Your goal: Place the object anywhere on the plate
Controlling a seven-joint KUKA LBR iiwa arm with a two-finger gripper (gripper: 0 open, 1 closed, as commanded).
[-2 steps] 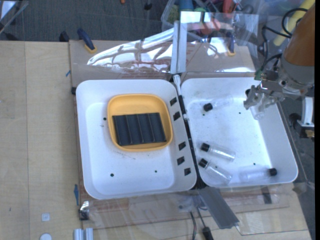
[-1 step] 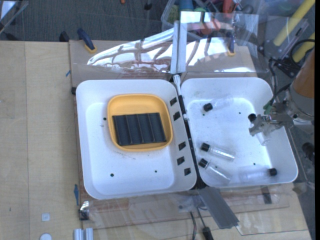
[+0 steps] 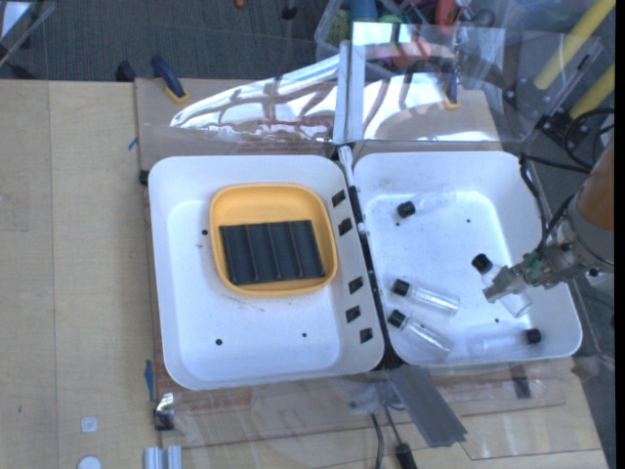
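Over the right bin, the gripper (image 3: 500,285) hangs, grip unclear from here; nearest vial (image 3: 485,270) just beside it, plate (image 3: 272,200) far left.

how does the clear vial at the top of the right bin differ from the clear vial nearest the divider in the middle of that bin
The clear plastic vial with a black cap at the top of the right bin lies with its cap toward the lower left, body angled up to the right. The clear black-capped vial near the divider has its cap at the upper left, body angled down to the right. The top one looks fainter against the white right bin. Both lie flat.
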